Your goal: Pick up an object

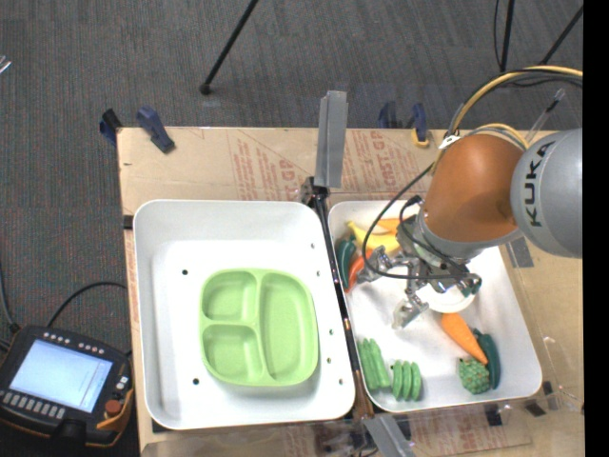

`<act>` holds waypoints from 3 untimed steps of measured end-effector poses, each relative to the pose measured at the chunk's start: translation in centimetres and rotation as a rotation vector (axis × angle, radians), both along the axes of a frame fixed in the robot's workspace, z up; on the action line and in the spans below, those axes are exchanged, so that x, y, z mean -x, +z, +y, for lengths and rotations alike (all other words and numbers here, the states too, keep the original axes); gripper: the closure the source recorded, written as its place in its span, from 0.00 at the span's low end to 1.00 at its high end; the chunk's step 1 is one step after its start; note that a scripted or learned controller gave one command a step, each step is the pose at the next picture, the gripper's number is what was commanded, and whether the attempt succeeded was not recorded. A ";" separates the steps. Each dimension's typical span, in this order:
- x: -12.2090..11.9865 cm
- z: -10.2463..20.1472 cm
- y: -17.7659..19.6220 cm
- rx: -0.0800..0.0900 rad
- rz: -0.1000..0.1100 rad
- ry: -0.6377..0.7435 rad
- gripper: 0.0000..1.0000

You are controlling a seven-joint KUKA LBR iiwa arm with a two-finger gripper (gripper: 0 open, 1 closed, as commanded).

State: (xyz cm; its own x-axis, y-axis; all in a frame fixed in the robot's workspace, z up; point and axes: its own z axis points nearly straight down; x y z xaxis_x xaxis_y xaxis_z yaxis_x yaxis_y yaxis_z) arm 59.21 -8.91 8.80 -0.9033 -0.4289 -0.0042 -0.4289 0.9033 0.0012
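Gripper (411, 314) low in right bin (519, 298), jaw state: cannot tell. Toy carrot (459, 333) just beside; you'd centre over its middle, descend straight, avoid green pea pods (407, 377).

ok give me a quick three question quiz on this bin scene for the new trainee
1. True or false: the light green three-compartment plastic tray lies in the left shallow white bin.
2. Multiple choice: which item lies closest to the right shallow white bin's lower right corner? A) yellow banana-shaped toy B) orange toy carrot with dark green leafy top C) ridged green pea-pod toy
3. Fill in: the end effector is over the ____ bin.

Key: 1 true; 2 B; 3 right
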 end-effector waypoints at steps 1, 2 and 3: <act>5.4 -7.0 -0.1 0.002 0.003 -0.036 0.00; 8.1 -9.4 -0.1 0.001 0.004 0.017 0.00; 8.0 -9.2 0.9 -0.002 0.003 0.021 1.00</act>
State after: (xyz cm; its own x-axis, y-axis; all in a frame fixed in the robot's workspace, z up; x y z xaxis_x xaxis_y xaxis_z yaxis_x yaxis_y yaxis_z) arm 51.20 -18.08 9.66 -0.8940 -0.4480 -0.0027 -0.4480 0.8940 0.0038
